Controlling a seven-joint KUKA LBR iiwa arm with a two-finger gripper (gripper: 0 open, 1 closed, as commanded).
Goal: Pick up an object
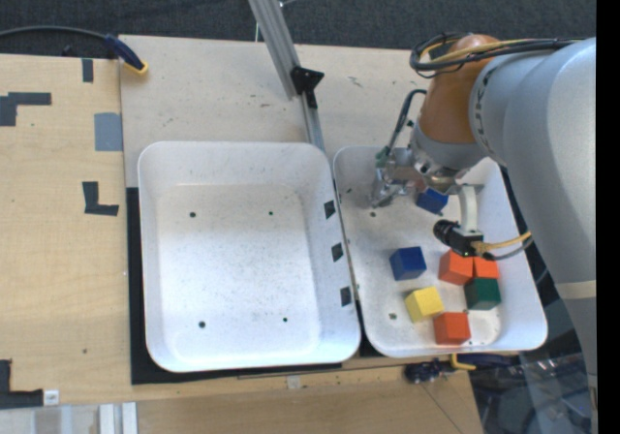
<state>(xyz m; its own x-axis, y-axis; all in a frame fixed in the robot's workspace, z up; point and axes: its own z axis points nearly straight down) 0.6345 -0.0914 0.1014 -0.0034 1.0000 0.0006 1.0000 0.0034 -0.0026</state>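
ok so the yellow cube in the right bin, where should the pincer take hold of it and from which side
Probably from straight above, closing on two opposite flat faces of the yellow cube. Its far-left and near-left sides look free. An orange cube sits close at its near-right corner, and the blue cube lies just beyond it, so a side approach looks crowded. The pincer is at the far end of the right bin.

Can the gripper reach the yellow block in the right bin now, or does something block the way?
Probably yes. The yellow block lies in the right bin with its top uncovered. The gripper hangs over the same bin's far end. An orange block touches it on the near right; that could crowd the fingers.
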